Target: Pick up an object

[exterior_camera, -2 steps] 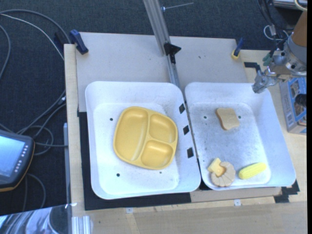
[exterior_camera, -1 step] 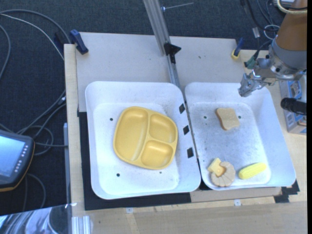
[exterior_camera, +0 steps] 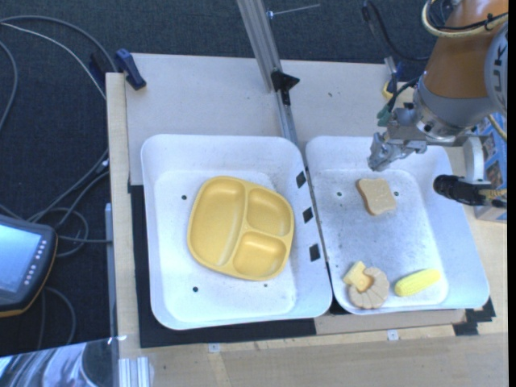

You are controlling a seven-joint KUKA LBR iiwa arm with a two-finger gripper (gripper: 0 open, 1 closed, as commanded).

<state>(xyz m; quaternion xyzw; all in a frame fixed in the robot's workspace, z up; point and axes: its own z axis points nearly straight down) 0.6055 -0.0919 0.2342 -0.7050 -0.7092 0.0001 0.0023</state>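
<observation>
A tan slice of toy bread [exterior_camera: 376,196] lies in the upper middle of the right bin [exterior_camera: 448,224]. Near that bin's front edge sit a round tan cookie with a yellow cheese-like piece [exterior_camera: 364,285] on it and a yellow corn cob [exterior_camera: 417,281]. My gripper [exterior_camera: 381,159] hangs over the back of the right bin, just above and behind the bread, not touching it. Nothing shows between its tips.
A yellow divided plate [exterior_camera: 239,227] lies in the left bin [exterior_camera: 161,240]. A slanted metal pole [exterior_camera: 264,35] rises behind the bins' dividing edge. A blue clamp [exterior_camera: 129,68] sits at the bench's back left corner. Cables and a tablet [exterior_camera: 22,263] lie off the bench's left side.
</observation>
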